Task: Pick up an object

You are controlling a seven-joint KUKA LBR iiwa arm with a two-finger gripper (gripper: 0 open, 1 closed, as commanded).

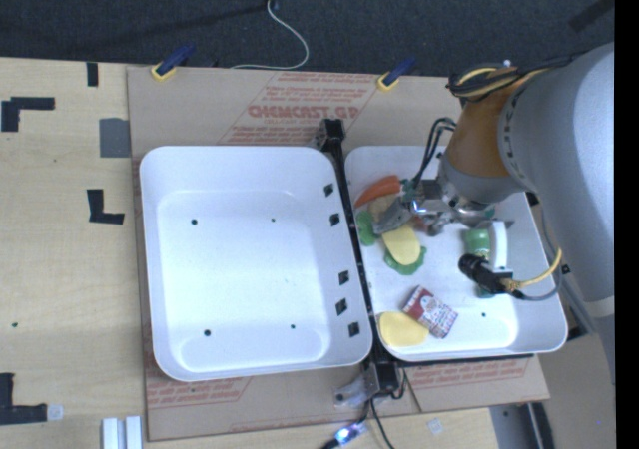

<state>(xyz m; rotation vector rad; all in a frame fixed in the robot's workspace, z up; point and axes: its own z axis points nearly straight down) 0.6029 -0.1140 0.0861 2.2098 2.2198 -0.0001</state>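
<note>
The left bin (240, 257), at centre-left of the frame, offered open floor. In the right bin (519, 332), toys crowded the left half: an orange piece (377, 190), a yellow-green piece (403, 249), a red packet (431, 312) and a yellow piece (401, 329). The arm (519, 148) blocked its upper right.

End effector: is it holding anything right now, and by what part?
Cannot be told. The end effector is low in the right bin, right by the yellow-green piece and orange piece, its tips too small to read.
</note>
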